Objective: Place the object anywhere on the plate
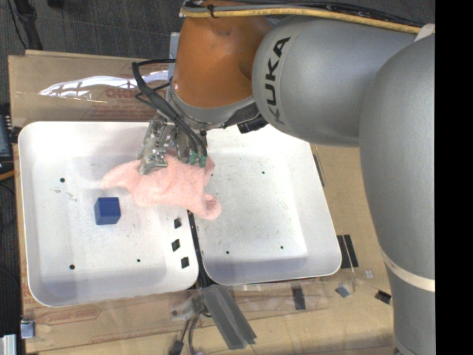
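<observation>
The grey KUKA arm [332, 72] fills the upper right of the frame, its orange band above the end effector [174, 150]. Whether that is clenched or released, I cannot tell. Two white bins lie side by side on the desk [74, 87]: the left bin [44, 198] and right bin [281, 220]. A pink cloth [166, 187] drapes over their shared edge at frame centre, just under the end effector. A blue cube [107, 210] sits in the left bin. I see no plate here. A good lift would gather the cloth centrally, rising slowly so no corner drags.
</observation>
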